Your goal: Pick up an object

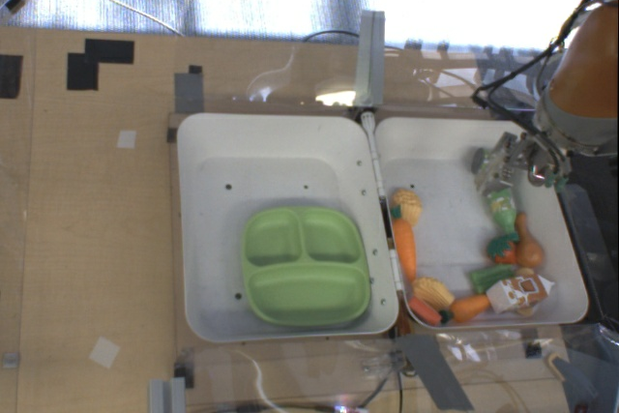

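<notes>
Our pincer hangs over the right bin.
We cannot tell what it is doing. Just under it lies a green toy veggie, likely light, hard and slippery; we'd pinch its middle.

We see the arm as a rounded body, its broad band a warm orange above a smooth grey ring that narrows toward the wrist. Thin black cables loop out from its side in loose arcs. Below the grey ring sits the gripper, a cluttered silvery metal assembly with small dark fittings and glinting edges.
</notes>
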Controlling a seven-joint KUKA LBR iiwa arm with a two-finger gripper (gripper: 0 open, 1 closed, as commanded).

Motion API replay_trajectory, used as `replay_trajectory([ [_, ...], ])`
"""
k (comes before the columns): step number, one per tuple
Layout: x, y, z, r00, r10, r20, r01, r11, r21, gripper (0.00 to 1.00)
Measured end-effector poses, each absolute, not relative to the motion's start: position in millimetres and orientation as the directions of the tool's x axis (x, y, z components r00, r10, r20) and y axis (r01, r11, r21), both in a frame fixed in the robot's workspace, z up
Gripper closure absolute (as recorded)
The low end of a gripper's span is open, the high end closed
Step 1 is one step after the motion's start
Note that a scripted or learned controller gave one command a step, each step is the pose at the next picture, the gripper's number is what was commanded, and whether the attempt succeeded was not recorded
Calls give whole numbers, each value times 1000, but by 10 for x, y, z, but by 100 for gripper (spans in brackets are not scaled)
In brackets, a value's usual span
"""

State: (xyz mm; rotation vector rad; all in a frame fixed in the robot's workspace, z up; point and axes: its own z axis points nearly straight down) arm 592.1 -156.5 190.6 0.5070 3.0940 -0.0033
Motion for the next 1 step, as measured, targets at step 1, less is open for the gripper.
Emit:
replay_trajectory([
  [1, 5898, -964, 2539, -897, 441, -12, 441, 898, 6, 100],
])
